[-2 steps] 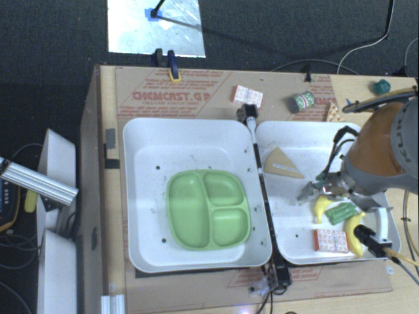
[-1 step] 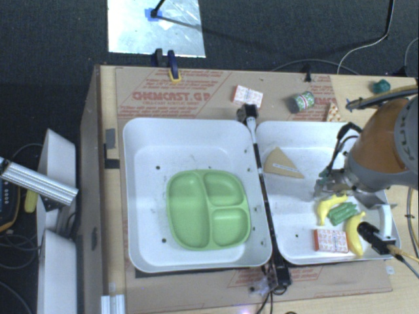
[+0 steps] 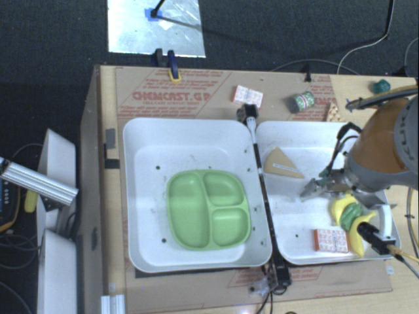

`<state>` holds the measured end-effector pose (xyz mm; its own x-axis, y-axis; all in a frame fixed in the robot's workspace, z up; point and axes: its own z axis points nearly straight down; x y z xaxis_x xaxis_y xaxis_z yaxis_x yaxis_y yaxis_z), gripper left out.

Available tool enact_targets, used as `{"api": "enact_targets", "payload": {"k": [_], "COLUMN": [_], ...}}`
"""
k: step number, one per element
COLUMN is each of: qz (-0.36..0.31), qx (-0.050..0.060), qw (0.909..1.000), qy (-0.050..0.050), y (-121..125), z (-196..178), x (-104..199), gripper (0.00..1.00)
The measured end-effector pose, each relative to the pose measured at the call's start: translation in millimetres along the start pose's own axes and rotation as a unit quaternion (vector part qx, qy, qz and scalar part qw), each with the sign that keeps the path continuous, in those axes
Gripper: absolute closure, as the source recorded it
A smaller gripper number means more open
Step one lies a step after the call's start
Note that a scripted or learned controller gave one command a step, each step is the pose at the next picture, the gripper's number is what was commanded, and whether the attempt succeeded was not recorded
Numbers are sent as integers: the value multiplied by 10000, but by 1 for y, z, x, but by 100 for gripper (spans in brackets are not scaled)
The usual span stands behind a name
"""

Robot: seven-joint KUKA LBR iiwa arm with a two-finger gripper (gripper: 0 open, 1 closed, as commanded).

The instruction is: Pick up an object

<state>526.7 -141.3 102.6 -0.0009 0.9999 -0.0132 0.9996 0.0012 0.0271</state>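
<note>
End effector (image 3: 313,187) low in the right white bin (image 3: 294,136), metal fingers spread, gripping nothing.
Tan wedge-shaped block (image 3: 280,163) lies just beside its tips, toward the bin's divider; likely light, stiff and smooth-faced, best pinched across its flat sides. Yellow-green soft toy (image 3: 347,213) and small red-patterned box (image 3: 330,240) sit nearer the arm.

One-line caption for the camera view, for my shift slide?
Gripper low in right bin between tan wedge and banana; green divided plate left.

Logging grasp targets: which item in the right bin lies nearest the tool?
The banana, yellow and green, just below the tool. The tan wedge and red box lie farther off.
</note>
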Motion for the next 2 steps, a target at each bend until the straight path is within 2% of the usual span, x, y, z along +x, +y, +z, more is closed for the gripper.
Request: {"api": "enact_targets", "payload": {"k": [1, 2], "qz": [2, 1], "qx": [115, 126], "qw": [9999, 9999], "qy": [52, 63], "y": [-8, -5], "z": [-71, 19], "x": [-50, -42], "gripper": [0, 0]}}
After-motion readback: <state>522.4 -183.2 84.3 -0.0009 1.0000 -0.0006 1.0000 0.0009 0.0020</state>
